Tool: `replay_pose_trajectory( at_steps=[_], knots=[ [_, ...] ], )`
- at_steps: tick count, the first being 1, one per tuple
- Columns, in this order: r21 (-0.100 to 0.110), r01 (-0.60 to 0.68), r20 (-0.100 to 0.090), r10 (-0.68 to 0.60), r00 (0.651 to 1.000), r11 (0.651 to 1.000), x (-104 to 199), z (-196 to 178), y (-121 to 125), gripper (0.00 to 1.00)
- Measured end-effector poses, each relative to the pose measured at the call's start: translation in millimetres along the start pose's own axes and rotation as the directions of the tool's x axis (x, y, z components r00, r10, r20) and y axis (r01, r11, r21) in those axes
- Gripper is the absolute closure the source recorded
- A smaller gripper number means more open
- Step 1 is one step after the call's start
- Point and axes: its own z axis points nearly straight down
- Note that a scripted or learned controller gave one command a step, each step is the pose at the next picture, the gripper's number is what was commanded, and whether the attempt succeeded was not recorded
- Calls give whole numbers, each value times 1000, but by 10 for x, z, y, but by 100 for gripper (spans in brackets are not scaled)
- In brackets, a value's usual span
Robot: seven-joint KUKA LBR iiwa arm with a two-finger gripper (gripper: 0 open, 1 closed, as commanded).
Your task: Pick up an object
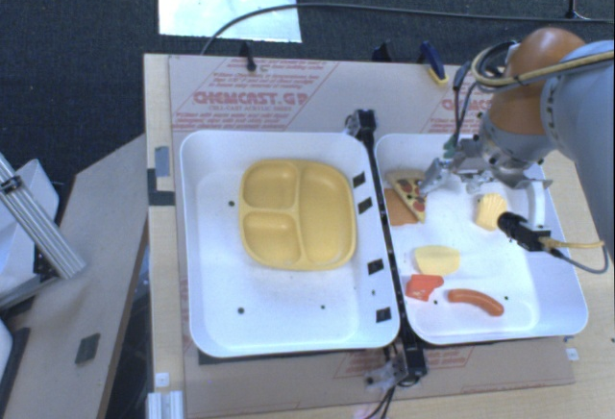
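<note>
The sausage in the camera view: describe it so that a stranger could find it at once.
Look in the right white bin, near its front edge. The sausage lies there, right of a red piece and below a yellow wedge. It alone is long, thin and orange-red.

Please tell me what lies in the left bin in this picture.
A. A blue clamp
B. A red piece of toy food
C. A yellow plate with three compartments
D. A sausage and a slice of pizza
C: the yellow plate with its three compartments lies in the left bin, while the toy foods such as the sausage lie in the right bin.
</note>
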Motion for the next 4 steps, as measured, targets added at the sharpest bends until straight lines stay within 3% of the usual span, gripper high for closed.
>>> replay_pose_trajectory(
  at_steps=[1, 3, 4],
  knots=[
    [-7, 0, 1, 0, 1000, 1000, 0, -139, 17, 100],
    [-8, 4, 1, -4, 1000, 1000, -63, -1274, -16, 100],
    [-1, 6, -1, -6, 1000, 1000, 333, -1227, -313, 100]
  ],
)
